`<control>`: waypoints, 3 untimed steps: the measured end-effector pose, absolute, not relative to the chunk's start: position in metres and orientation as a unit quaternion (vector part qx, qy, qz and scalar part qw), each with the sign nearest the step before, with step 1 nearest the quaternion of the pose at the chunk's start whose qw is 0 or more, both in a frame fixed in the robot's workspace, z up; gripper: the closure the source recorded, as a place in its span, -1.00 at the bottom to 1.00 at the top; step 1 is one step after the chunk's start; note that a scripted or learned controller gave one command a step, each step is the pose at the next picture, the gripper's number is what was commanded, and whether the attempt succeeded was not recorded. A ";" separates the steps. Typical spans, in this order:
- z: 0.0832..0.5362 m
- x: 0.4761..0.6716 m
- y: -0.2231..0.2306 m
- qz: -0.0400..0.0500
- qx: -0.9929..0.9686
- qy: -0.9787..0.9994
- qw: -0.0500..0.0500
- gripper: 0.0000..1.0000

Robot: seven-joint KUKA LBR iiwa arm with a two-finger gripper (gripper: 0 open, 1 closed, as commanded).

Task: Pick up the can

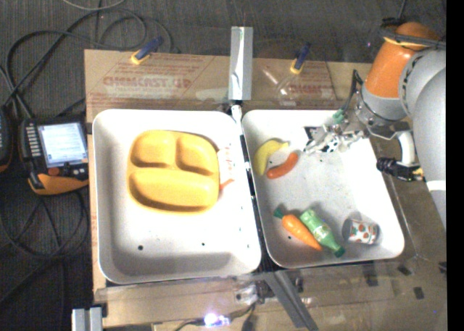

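The can (360, 231) lies on its side near the front right corner of the right bin (330, 185), its printed end facing the camera. My gripper (324, 140) hovers over the back of that bin, well behind the can and just right of the sausage. Nothing shows between its fingers.
A yellow banana (267, 154) and a red-orange sausage (282, 165) lie at the right bin's back left. A carrot (298, 230) and a green bottle (322, 232) lie at the front, left of the can. The left bin (116, 250) holds a yellow divided tray (174, 170).
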State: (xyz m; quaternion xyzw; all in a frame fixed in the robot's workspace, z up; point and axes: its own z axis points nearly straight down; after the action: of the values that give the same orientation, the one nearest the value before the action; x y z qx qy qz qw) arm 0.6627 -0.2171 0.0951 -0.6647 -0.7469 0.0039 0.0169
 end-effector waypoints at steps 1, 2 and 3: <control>0.102 0.660 -0.218 0.009 -0.664 -0.747 0.022 1.00; 0.210 0.668 -0.129 0.000 -0.680 -0.733 0.000 1.00; 0.210 0.668 -0.129 0.001 -0.680 -0.733 0.000 -1.00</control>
State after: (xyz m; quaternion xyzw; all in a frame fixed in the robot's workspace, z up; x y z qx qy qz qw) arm 0.6681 -0.1287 0.2099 -0.6802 -0.7330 0.0006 -0.0001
